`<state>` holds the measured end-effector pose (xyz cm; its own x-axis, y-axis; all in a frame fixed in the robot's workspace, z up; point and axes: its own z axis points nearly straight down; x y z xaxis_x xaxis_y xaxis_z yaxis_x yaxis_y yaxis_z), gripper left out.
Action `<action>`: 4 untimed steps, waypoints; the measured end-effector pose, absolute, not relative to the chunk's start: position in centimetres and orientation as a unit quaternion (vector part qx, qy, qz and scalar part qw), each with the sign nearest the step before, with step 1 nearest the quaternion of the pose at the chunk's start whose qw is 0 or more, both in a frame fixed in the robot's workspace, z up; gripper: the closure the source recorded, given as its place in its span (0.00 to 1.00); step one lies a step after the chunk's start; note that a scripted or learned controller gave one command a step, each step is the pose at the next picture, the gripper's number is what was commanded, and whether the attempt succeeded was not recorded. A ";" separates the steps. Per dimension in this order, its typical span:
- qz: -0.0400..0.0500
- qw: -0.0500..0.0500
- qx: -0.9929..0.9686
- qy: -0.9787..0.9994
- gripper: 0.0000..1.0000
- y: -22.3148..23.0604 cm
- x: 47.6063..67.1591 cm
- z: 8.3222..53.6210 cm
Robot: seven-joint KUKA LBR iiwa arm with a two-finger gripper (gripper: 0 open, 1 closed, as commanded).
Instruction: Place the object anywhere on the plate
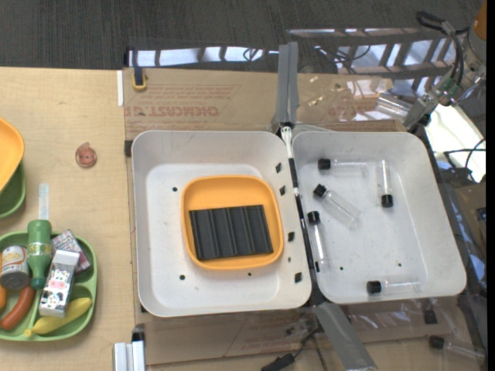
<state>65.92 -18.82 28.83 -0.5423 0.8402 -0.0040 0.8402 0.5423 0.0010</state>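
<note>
Pre-grasp step: clear vials with black caps (334, 202) lie loose in the right bin (433, 207), orange plate (232, 224) (dark ribbed insert) waits in the left bin (155, 230), gripper (441, 91) hangs at top right, state unclear; next, descend onto a vial.

The grey arm (464, 68) with its cables sits at the far upper right corner of the camera view, held high and drawn back, its end tilted leftward.

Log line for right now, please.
arm: top right, off bins | tubes: right bin | plate: left bin, dark ridged block on it
</note>
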 end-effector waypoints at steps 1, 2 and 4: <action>-0.001 0.002 0.394 0.919 1.00 -22.3 65.9 34.7; 0.000 0.002 0.286 0.958 1.00 -22.2 64.4 44.2; 0.000 0.001 0.095 0.995 0.00 -22.2 63.2 44.2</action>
<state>63.23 -22.22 44.17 -0.9819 0.1896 -0.0027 0.1896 0.9819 0.0004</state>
